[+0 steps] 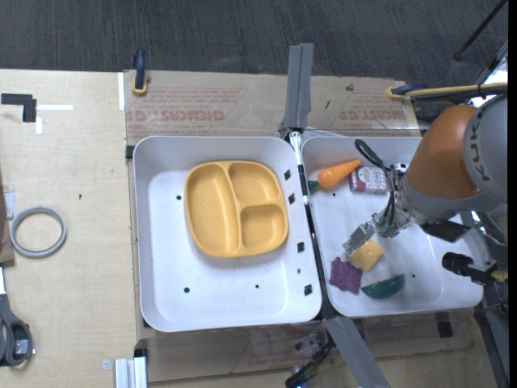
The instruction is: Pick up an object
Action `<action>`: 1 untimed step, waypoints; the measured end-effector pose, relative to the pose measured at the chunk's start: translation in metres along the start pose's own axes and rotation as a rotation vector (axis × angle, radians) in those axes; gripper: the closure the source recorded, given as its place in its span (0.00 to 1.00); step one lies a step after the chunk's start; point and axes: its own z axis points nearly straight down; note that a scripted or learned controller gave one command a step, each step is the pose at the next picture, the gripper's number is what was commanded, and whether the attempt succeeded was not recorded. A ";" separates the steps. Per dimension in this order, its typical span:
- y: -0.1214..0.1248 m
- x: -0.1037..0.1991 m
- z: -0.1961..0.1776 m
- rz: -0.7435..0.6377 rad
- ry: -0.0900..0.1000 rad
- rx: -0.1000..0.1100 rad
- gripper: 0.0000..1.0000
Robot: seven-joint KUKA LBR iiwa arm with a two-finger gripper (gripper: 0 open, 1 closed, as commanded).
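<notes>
Camera view: one divided yellow plate, one carrot, one yellow block under the gripper, whose opening I cannot tell.

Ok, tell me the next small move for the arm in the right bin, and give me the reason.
Probably lower a little onto the yellow block. The gripper sits right at the block's upper left edge, and whether anything is gripped can't be made out. The purple piece and green piece lie close below the block, so a straight descent looks safer than a sideways move.
</notes>
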 end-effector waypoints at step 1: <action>-0.028 -0.001 0.000 0.211 0.001 0.002 0.00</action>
